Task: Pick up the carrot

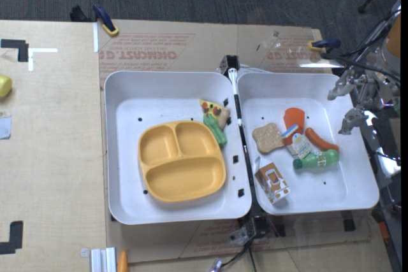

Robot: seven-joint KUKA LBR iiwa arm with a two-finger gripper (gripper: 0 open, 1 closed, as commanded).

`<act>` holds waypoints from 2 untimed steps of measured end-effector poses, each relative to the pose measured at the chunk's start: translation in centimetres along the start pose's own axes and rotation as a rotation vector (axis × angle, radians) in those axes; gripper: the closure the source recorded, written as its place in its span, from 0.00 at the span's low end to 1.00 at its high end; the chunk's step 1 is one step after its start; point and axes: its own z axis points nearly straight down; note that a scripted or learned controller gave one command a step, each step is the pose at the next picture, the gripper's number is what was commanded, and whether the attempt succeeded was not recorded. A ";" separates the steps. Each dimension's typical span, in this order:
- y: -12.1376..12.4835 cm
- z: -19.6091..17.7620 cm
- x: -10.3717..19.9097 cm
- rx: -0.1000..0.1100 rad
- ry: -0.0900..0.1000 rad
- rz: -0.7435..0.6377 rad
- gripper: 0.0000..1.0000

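The carrot (320, 139) lies in the right bin (357, 197), near the middle, touching a green bottle (317, 161) and just beside a small white packet (299, 146). A slice of toast (268, 137) and a small carton (272, 182) lie to its left. The gripper (349, 105) hangs over the bin's right rim, apart from the carrot; its jaws stand spread with nothing between them.
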 end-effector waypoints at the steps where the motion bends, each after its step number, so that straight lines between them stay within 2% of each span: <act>1: 8.8 10.0 2.7 -0.001 0.000 0.133 0.00; 2: 18.0 1.2 2.3 -0.001 -0.002 0.108 0.00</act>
